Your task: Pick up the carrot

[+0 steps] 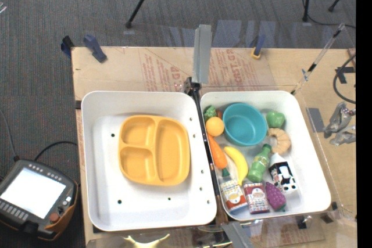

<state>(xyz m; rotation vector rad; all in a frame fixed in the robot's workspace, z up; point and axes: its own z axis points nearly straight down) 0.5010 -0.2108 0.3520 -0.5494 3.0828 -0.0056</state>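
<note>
Carrot (218,153) in right bin (311,151), hand (342,125) well apart rightward

A yellow plastic divided tray (154,155) sits in the white left bin (99,119). The white right bin (308,165) holds an orange carrot (218,153), teal bowl (244,124), yellow banana (236,161), green bottle (259,164), purple grapes (275,196) and a black-and-white spotted carton (283,176).

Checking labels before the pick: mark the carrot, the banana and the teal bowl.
carrot (218,153), camera view, middle of its orange body.
banana (237,162), camera view, middle of its curve.
teal bowl (244,124), camera view, inside bottom.
</note>
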